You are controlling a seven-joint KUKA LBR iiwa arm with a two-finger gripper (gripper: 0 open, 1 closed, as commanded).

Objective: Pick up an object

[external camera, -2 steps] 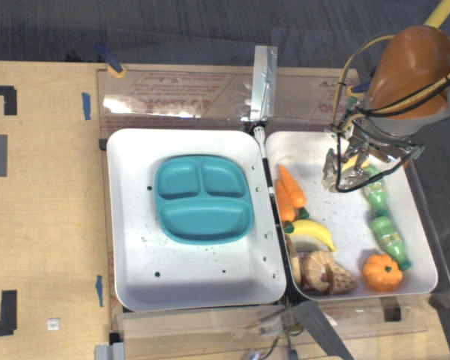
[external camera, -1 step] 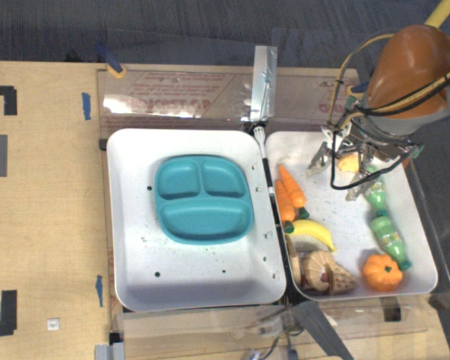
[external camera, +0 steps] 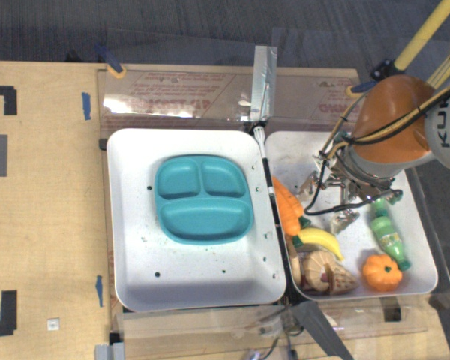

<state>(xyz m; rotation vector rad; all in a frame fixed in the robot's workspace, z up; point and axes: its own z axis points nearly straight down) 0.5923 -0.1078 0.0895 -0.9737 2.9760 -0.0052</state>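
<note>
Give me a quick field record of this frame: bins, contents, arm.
left bin: holds teal tray, three compartments
right bin: carrot, banana, pumpkin, green bottle, brown item
arm: over right bin, reaching in from right
pincer: low over the bin floor, between carrot and green bottle
grasp: nothing seen between fingers

there are two white bins: the left bin (external camera: 127, 276) carries one teal divided plate (external camera: 204, 199), and the right bin (external camera: 420, 223) carries the toy food. that food counts as one carrot (external camera: 288, 207), one banana (external camera: 320, 239), one green bottle (external camera: 387, 232), one small orange pumpkin (external camera: 381, 271) and one brownish lumpy item (external camera: 324, 273).
</note>
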